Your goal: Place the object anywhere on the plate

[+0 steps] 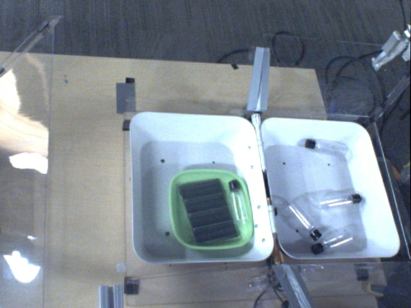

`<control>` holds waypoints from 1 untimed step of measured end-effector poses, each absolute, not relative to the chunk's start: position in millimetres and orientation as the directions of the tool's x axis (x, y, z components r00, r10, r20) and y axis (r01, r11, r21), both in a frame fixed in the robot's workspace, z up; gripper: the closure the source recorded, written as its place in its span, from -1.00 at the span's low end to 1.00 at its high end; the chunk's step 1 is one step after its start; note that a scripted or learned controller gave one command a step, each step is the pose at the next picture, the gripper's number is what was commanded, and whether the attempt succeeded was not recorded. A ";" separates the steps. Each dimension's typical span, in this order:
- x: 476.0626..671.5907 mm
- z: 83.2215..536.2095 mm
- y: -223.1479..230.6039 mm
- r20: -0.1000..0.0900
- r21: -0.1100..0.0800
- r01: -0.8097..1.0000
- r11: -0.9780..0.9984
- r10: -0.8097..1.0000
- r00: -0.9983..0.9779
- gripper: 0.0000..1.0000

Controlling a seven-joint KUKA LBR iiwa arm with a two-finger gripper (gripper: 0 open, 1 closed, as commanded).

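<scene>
Four clear black-capped vials [324, 147] scattered in right bin [379, 172]; left bin [148, 172] beside it, on wooden bench [70, 191].

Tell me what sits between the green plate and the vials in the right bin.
Camera view: the two bins' adjoining white walls separate the green plate from the vials.

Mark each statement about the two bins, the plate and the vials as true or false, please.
1. The green plate is in the left bin. True.
2. A clear vial lies on the plate beside a dark ridged block. True.
3. The right bin holds no vials. False: several clear vials with black caps lie there, such as one near its far edge.
4. The plate is red. False: it is green.
</scene>
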State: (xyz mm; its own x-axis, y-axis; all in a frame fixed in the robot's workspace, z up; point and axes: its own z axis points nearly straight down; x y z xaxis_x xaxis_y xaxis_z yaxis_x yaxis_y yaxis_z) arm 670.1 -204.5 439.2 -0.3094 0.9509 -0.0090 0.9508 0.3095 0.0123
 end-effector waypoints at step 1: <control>629.5 438.0 -204.9 -0.008 0.009 0.932 0.364 0.932 -0.363 -1.00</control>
